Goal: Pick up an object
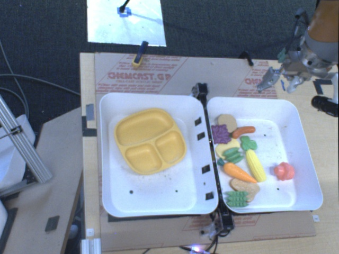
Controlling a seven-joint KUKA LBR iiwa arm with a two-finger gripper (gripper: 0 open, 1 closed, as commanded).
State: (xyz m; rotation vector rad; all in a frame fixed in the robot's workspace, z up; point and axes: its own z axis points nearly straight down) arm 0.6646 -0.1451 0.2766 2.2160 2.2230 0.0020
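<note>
Hanging above the right bin (302,115), the gripper (278,79) holds nothing. Its fingers look spread apart. Toy foods (241,157) lie below.

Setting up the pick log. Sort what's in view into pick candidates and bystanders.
For the job: gripper; in the right bin, toy carrot, corn cob, sausage, purple grapes, pink piece.

Lying about: yellow divided tray in the left bin, clamp behind it.

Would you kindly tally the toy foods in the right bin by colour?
Orange: 2, carrot and sausage
Yellow: 1, corn
Green: 3
Purple: 1, grapes
Pink: 1
Tan: 2
Pale yellow: 1, partly hidden
Total: 11
</note>
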